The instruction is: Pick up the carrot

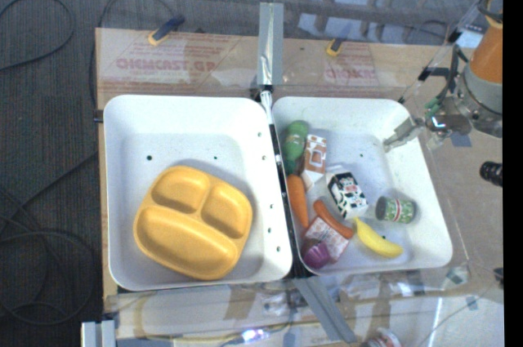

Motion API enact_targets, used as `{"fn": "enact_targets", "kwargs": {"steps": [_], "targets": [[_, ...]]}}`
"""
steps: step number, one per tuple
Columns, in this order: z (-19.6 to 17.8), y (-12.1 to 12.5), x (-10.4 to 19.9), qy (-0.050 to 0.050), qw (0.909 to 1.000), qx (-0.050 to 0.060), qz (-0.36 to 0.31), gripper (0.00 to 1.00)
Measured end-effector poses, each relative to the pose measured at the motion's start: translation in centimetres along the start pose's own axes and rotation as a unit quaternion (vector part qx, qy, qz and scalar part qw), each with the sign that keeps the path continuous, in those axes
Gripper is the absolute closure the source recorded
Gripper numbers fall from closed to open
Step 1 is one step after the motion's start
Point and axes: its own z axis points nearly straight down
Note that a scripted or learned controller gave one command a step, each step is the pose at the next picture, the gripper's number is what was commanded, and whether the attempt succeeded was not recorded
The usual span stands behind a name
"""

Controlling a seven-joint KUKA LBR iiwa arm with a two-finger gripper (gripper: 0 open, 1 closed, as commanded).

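The orange carrot point(297, 201) lies lengthwise along the left wall of the right bin point(425, 174), between a green vegetable point(296, 139) above it and a purple item point(315, 255) below it. My gripper point(402, 135) hangs over the upper right part of that bin, well to the right of the carrot and apart from every object. The grey arm with its orange band point(490, 60) comes in from the right edge. Nothing is seen in the gripper.
The right bin also holds a small carton point(315, 154), a cow-patterned box point(347, 194), a red sausage point(333, 219), a banana point(379, 241), a green can point(396, 210) and a packet point(327, 234). A yellow divided plate point(193, 220) lies in the left bin point(131, 133).
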Motion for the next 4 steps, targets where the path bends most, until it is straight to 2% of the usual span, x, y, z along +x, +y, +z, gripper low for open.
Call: {"fn": "enact_targets", "kwargs": {"steps": [1, 2, 3, 4], "targets": [[11.0, -1.2, 7.0, 0.002, 0.9983, 0.001, 0.058, 0.00], [14.6, -0.2, 11.1, -0.003, 0.9951, -0.005, 0.099, 0.00], [14.6, -6.1, 11.5, 0.000, 0.9893, -0.008, 0.146, 0.00], [14.5, -6.3, 11.2, 0.002, 0.9792, -0.005, 0.203, 0.00]]}}
